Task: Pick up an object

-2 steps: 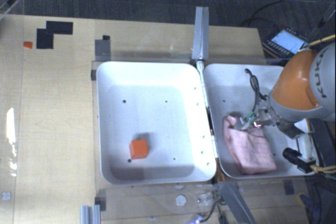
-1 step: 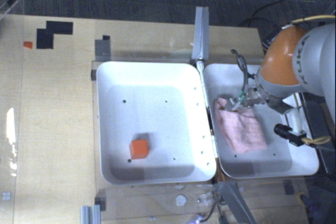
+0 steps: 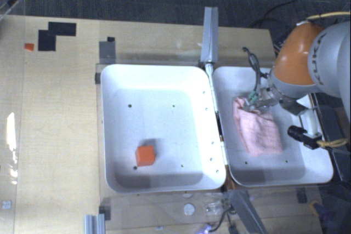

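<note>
A pink cloth (image 3: 259, 130) lies crumpled in the right bin (image 3: 285, 172), spread from its middle toward the far side. My gripper (image 3: 255, 100) hangs low over the cloth's upper left corner and seems to touch it there. The arm comes in from the right, its orange band just above the wrist. An orange cube (image 3: 145, 155) rests in the left bin (image 3: 159, 85), near the front left, far from the gripper.
A grey metal post (image 3: 209, 35) stands behind the seam between the two bins. Black patches (image 3: 55, 34) and a small orange mark (image 3: 29, 47) lie on the bench at the far left. Cables run over the dark floor at the top right.
</note>
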